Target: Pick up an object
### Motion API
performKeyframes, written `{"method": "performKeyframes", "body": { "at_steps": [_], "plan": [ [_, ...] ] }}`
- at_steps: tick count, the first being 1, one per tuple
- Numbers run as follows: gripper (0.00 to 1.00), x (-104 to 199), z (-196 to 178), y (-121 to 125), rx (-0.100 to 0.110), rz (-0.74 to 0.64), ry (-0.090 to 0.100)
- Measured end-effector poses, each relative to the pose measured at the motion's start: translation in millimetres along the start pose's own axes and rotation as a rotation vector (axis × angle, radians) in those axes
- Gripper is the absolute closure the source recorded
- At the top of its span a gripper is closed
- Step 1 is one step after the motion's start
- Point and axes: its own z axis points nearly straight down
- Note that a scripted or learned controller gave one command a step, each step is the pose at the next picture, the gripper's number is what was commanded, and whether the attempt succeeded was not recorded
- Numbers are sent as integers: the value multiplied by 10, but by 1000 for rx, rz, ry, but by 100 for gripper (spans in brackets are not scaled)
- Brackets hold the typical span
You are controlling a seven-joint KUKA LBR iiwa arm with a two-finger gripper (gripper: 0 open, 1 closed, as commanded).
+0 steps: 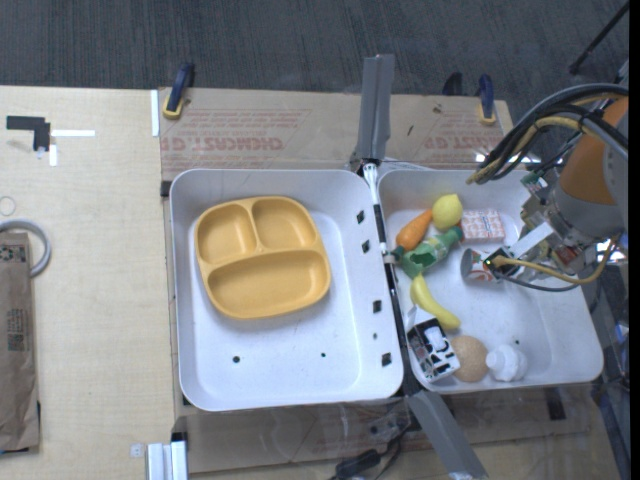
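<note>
While claw (480, 266) hovers, lemon (447, 210) up-left

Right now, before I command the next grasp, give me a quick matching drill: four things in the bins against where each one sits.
Things:
1. yellow divided plate
2. lemon
3. banana
4. white bottle cap

Places:
A. near the right bin's front right corner
B. alone in the left bin
C. at the back of the right bin, just right of the carrot
D. right bin, lying between the green packet and the black and white box

Pairs: 1-B, 2-C, 3-D, 4-A
</note>
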Motion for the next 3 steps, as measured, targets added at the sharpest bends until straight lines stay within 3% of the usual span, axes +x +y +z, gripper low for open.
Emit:
{"method": "performKeyframes", "body": {
  "at_steps": [1,2,3],
  "plan": [
    [100,459,160,119,0,260,-2],
    [100,457,144,542,4,258,2],
    [100,237,133,429,1,258,5]
  ]
}}
